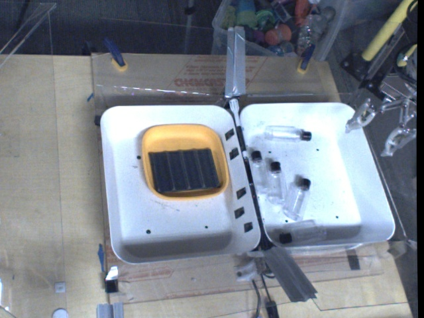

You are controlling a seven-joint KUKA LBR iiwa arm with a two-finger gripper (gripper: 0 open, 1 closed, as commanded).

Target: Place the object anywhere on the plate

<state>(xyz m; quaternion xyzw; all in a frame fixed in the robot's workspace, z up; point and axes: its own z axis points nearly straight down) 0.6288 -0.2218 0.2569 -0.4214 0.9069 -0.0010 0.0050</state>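
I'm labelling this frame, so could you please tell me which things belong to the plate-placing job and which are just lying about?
For the job:
- yellow plate in the left bin
- clear vials in the right bin

Lying about:
- tub of coloured toys behind the bins
- blue clamps on the bench

Clear black-capped vials [286, 135] lie scattered in the right bin; yellow plate [183, 160] left.

1. The gripper [377, 121] is hanging at the right side of the view, its metal parts catching the light.
2. The arm is reaching in from the right, above and behind the gripper, largely cut off by the frame.
3. Nothing is sitting between its tips.
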